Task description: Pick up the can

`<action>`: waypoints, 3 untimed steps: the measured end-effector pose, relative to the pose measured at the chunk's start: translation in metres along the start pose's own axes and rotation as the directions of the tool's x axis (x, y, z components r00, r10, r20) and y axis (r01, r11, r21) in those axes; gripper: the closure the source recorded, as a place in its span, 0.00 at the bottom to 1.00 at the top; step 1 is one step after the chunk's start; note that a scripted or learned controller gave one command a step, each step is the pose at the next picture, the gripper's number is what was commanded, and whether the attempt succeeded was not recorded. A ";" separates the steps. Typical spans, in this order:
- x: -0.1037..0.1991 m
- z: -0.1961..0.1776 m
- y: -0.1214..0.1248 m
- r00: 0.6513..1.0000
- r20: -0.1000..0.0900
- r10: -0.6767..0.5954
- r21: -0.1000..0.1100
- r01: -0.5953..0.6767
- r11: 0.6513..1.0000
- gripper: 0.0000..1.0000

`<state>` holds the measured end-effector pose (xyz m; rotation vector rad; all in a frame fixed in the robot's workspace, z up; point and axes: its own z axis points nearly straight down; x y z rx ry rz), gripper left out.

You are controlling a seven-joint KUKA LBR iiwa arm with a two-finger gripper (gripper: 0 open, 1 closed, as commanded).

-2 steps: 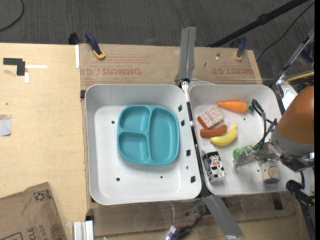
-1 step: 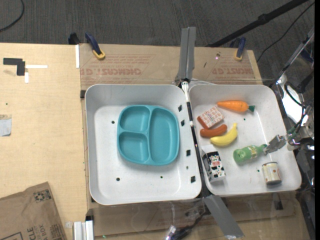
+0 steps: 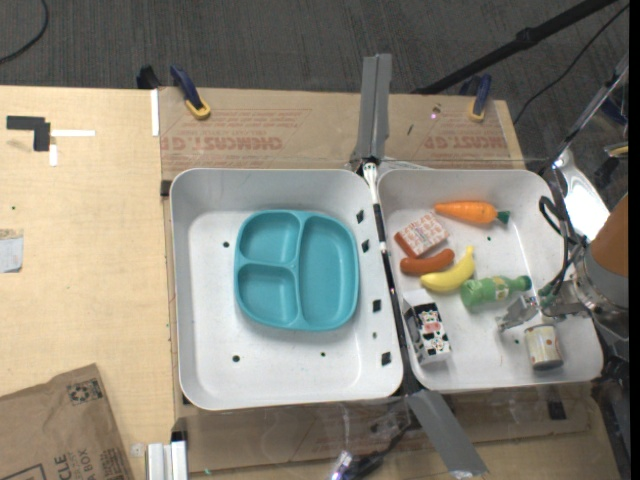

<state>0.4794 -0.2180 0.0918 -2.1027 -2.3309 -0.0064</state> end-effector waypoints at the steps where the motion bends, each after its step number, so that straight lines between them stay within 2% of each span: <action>1: -0.002 0.001 -0.002 0.877 0.002 -0.480 0.003 0.480 0.877 0.00; 2: -0.004 -0.075 -0.001 0.923 0.005 -0.384 0.002 0.384 0.923 0.00; 3: -0.003 0.000 -0.002 0.882 0.004 -0.472 0.003 0.472 0.882 0.00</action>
